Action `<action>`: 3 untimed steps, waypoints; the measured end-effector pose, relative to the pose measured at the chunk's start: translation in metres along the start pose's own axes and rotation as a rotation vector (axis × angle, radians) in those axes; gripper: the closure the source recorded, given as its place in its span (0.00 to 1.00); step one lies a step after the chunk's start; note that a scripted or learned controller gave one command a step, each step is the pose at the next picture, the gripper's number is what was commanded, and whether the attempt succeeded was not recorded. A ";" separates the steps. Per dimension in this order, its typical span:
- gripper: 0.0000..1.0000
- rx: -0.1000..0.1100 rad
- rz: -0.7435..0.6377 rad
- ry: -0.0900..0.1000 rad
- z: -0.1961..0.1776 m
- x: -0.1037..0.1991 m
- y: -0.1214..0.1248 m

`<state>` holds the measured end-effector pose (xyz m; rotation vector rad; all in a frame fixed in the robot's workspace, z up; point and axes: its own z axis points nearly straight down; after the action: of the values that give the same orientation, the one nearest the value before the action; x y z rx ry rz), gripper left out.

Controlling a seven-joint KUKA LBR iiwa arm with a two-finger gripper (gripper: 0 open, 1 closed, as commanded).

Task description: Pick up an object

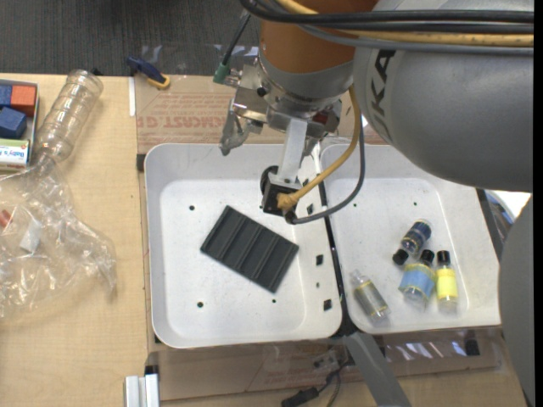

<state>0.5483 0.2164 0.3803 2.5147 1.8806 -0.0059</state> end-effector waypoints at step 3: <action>0.00 0.003 0.772 -0.003 0.235 -0.010 -0.071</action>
<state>0.4766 0.2267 0.1451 3.0369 0.7954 -0.0111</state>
